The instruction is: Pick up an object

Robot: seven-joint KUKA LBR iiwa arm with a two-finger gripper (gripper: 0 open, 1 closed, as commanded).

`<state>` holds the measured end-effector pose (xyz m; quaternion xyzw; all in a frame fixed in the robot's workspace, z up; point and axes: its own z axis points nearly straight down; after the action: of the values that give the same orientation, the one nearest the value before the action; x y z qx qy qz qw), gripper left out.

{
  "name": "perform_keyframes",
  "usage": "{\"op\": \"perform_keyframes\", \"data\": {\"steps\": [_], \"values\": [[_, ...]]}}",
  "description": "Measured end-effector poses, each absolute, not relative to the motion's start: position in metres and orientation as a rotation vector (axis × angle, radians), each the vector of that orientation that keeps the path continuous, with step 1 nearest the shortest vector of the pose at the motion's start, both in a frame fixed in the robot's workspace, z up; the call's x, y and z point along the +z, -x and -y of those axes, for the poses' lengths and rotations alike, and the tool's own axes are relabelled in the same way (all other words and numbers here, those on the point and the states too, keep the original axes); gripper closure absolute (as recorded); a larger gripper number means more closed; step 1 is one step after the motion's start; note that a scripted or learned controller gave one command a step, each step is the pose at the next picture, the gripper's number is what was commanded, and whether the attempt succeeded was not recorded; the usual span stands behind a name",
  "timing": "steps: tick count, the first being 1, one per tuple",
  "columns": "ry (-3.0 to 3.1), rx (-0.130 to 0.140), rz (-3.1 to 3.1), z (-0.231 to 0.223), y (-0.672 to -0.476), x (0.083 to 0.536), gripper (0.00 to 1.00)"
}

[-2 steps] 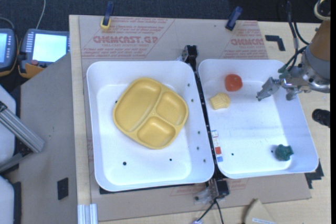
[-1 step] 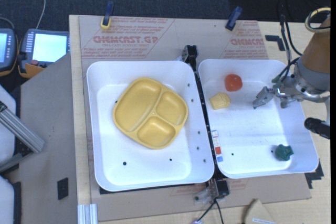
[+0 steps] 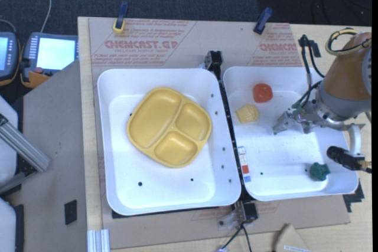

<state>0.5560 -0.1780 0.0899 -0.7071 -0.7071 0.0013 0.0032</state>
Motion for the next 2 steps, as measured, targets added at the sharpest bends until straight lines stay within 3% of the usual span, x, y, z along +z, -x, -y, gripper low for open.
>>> {"op": "perform_keyframes", "data": {"steps": [1, 2], "values": [[2.219, 0.002, 2.219, 0.178, -0.556, 0.084, 0.00], [2.222, 0.000, 2.221, 0.178, -0.556, 0.095, 1.00]]}}
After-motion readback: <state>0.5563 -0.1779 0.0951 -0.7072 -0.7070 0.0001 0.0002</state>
